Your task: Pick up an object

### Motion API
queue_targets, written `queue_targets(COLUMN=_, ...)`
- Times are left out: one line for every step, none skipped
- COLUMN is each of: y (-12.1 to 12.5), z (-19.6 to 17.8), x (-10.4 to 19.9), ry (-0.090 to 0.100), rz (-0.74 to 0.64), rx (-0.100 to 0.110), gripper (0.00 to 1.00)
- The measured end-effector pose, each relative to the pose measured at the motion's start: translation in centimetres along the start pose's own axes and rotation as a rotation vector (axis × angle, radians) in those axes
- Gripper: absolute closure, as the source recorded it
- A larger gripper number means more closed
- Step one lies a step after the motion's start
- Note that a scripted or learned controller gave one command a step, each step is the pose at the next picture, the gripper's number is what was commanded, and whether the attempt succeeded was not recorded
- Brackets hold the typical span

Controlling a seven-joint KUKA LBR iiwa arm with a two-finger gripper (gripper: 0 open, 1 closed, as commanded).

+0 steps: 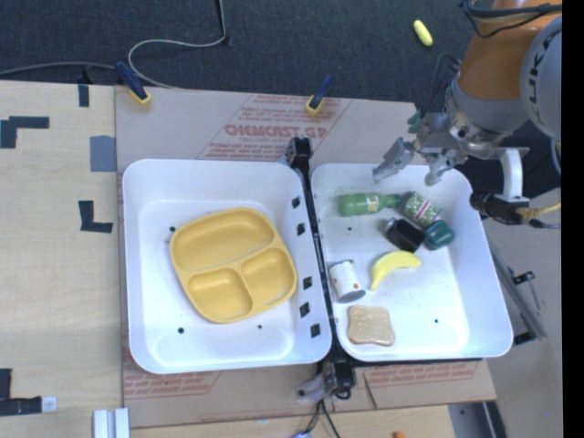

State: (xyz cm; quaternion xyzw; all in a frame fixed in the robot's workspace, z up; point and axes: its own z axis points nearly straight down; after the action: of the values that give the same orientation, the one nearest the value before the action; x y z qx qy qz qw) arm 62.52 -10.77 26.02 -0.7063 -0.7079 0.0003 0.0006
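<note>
in the camera view from above, the grey arm (511,53) with its orange band comes in from the right, and its claw (415,165) hangs over the far rim of the right bin (484,290), fingers spread wide with nothing between them. the right bin carries the loose things: a green bottle (368,203) lying on its side just below the claw, a green patterned can (421,208) beside it, a black block (403,234) touching a dark green piece (439,235), a yellow banana (394,266) nearer the middle, a small white cup (346,279) close to the left wall, and a slice of toast (370,326) near the front edge. the left bin (146,272) holds a yellow divided plate (234,263), lying flat and a little skewed. both bins sit side by side on a cardboard sheet (265,130) on the bench, held at its far edge by two blue and yellow clamps (133,84). a small yellow object (422,32) lies on the dark floor beyond.
</note>
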Motion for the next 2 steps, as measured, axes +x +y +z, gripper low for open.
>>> queue_targets(y=3.5, z=12.3, x=1.0, ry=0.000, rz=0.000, rx=0.003, gripper=0.00)
queue_targets(y=4.6, z=15.8, x=0.9, ry=-0.006, rz=0.000, rx=-0.017, gripper=0.00)
